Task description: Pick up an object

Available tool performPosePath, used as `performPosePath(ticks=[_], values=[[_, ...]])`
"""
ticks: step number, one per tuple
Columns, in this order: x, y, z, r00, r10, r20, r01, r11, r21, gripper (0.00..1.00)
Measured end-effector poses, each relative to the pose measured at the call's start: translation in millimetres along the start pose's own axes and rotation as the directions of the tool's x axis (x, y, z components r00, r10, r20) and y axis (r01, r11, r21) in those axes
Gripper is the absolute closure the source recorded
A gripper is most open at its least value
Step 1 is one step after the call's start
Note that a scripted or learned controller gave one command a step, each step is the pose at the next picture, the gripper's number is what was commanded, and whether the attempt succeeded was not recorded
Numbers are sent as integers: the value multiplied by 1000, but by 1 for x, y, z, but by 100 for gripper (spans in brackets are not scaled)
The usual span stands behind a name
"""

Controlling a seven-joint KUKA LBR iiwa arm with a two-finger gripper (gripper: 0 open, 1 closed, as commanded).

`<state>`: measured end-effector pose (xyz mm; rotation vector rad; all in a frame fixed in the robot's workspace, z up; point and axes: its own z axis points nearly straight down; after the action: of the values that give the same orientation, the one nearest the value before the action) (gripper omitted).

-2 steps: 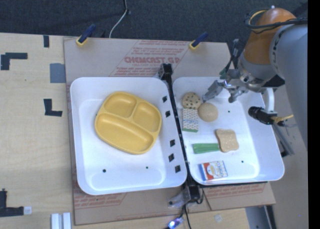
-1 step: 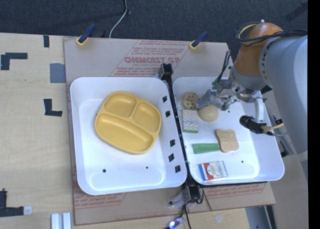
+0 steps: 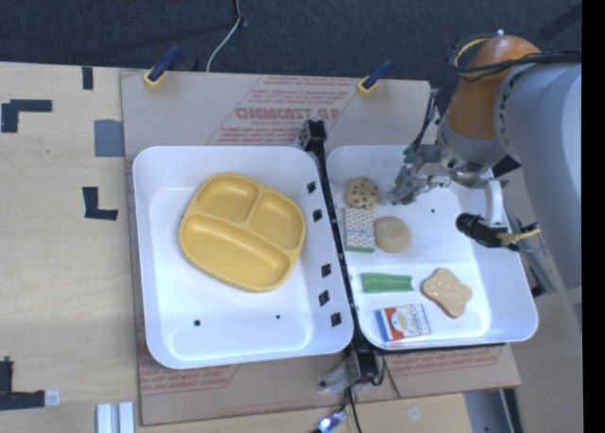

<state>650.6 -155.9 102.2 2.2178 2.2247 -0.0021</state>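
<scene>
The fingers of the grey two-finger gripper [image 3: 405, 190] point down into the upper part of the right shallow white bin [image 3: 492, 322], close above its floor; whether they are spread or closed cannot be told, and nothing shows between them. Just left of them lies a round speckled brown cookie [image 3: 360, 193]. Below it sit a patterned green-and-white rectangular packet [image 3: 359, 230] and, touching its right side, a round tan bun [image 3: 391, 233]. Nearer the front are a flat green strip [image 3: 387, 282], a toast-shaped tan slice [image 3: 446, 291] and a small red-white-and-blue carton [image 3: 404, 321]. The left shallow white bin [image 3: 161, 327] holds a yellow compartmented plastic tray [image 3: 244, 230], and both bins rest on the tabletop [image 3: 57, 261].
</scene>
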Motion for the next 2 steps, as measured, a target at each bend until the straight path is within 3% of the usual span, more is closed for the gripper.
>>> performPosePath(ticks=[2], values=[[14, 8, -97, 1000, 0, -1, 0, 1000, -5, 100]])
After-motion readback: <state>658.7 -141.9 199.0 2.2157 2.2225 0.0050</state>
